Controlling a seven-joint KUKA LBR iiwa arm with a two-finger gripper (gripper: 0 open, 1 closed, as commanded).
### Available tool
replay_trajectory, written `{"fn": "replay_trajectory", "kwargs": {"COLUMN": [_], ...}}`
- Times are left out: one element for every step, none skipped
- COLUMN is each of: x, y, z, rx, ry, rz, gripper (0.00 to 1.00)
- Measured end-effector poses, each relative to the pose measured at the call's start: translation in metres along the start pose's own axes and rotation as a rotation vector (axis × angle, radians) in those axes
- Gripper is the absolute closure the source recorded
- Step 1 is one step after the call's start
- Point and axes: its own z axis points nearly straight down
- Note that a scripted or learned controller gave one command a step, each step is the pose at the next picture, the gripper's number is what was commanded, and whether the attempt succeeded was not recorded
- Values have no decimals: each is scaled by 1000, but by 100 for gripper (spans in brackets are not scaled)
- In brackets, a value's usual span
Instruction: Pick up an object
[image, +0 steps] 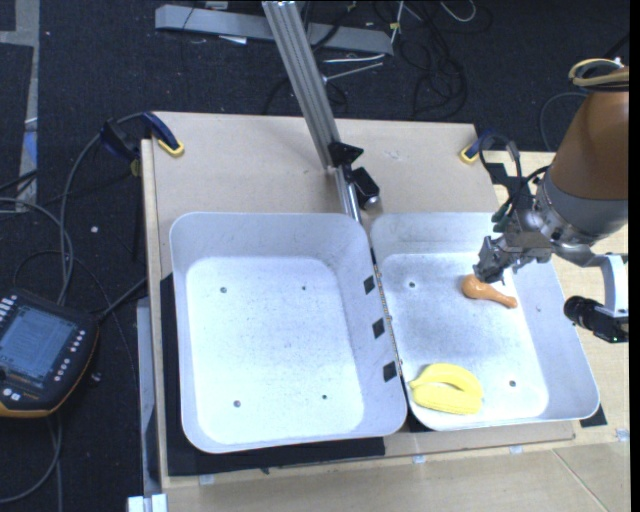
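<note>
Camera view looks down at a slant on a pale wooden table (260, 165) that carries two shallow white bins side by side. Left bin (270, 330) has a speckled floor with a few small dark dots. Right bin (450, 320) touches it along the middle, where small black tabs sit on the shared edge. A grey metal rail (308, 90) slants down from the top to the rim where the bins meet. The arm (590, 170) comes in from the right, its orange band above a grey wrist, and reaches over the far right part of the right bin. Its dark gripper (497, 262) sits low there, just above and touching or nearly touching a small orange object (487, 291) lying on the bin floor; whether the gripper is closed or released cannot be told. A yellow banana-like object (447, 389) lies near the front rim of the same bin, well apart from the orange one. A handheld control pendant (40, 350) lies on the dark floor at left.
</note>
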Motion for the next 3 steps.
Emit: {"fn": "replay_trajectory", "kwargs": {"x": [49, 90, 146], "y": [6, 15, 28], "z": [-2, 3, -2], "rx": [0, 1, 0], "ry": [0, 0, 0], "rz": [0, 1, 0], "gripper": [100, 100, 100]}}
